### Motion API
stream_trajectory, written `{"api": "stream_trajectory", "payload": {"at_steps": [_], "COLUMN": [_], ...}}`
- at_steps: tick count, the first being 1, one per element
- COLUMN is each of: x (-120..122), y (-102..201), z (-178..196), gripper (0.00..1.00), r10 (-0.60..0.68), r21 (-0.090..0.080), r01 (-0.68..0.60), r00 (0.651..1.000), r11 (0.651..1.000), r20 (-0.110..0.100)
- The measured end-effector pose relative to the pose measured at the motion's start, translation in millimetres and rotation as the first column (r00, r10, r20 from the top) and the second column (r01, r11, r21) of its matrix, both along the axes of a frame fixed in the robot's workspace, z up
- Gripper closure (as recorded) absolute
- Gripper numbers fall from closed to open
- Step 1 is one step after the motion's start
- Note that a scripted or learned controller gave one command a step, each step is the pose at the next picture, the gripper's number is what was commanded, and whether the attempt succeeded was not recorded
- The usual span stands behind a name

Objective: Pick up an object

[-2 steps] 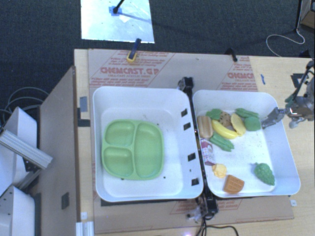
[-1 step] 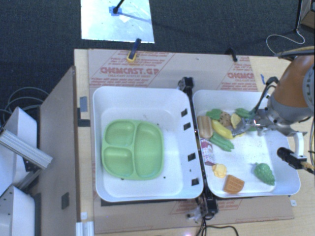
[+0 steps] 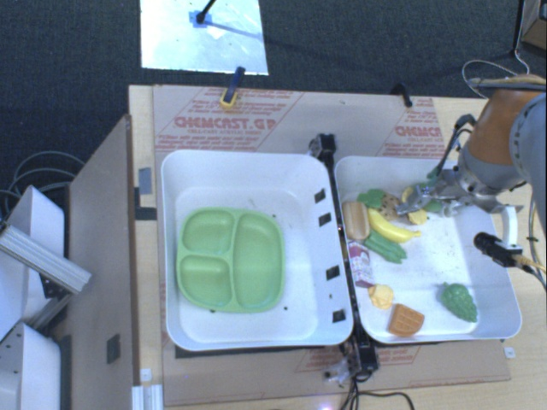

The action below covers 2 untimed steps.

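We see the metal two-finger gripper point(image 3: 416, 198) low over the toy cluster near the right white bin's point(image 3: 491, 327) far edge, beside the yellow plastic banana point(image 3: 391, 228); we cannot tell its grip state, presumably attempting a grasp.

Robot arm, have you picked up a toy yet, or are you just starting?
Not yet. Done: the arm has reached over the right bin. In hand: its gripper sits low at the toy pile near the banana. Left: nothing looks lifted; the toys, like the green bunch, lie in the bin.
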<state>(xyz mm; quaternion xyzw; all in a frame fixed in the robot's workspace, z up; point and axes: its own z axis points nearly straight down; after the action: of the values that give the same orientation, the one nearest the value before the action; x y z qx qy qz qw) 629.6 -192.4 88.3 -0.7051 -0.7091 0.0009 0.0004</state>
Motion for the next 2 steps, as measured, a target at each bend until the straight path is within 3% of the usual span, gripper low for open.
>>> {"api": "stream_trajectory", "payload": {"at_steps": [1,2], "x": [-2,17], "y": [1,78], "z": [14,97], "gripper": [1.0,1.0], "r10": [0.002,0.006], "r21": [0.005,0.002], "r01": [-0.002,-0.006], "r00": [1.0,1.0], "r11": [1.0,1.0], "r20": [-0.009,0.014]}}
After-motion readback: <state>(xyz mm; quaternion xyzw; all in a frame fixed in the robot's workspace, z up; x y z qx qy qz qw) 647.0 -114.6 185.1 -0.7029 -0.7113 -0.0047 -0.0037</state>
